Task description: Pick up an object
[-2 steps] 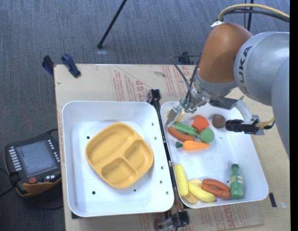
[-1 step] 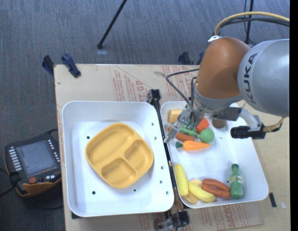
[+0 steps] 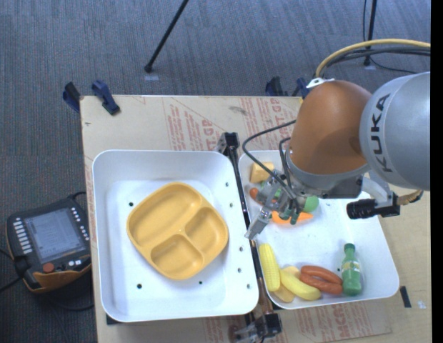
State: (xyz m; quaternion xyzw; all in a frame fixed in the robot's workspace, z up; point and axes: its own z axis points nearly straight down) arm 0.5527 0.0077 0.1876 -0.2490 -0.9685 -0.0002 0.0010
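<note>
My gripper (image 3: 275, 207) hangs low over the left part of the right bin (image 3: 371, 245), under the arm's orange wrist band (image 3: 329, 131). It sits right at an orange carrot-like toy (image 3: 287, 219) and a green toy (image 3: 310, 204), partly covering both. A yellow cheese wedge (image 3: 261, 172) lies just behind it. Nearer the front of that bin lie a corn cob (image 3: 269, 266), a banana (image 3: 299, 285), a pair of red sausages (image 3: 321, 277) and a green bottle (image 3: 351, 269). Nothing can be seen held.
The left bin (image 3: 107, 191) holds a yellow divided plate (image 3: 177, 230). A black divider rail (image 3: 239, 184) runs between the bins. A teach pendant (image 3: 48, 241) lies on the floor at the left, and blue clamps (image 3: 103, 95) grip the bench's far edge.
</note>
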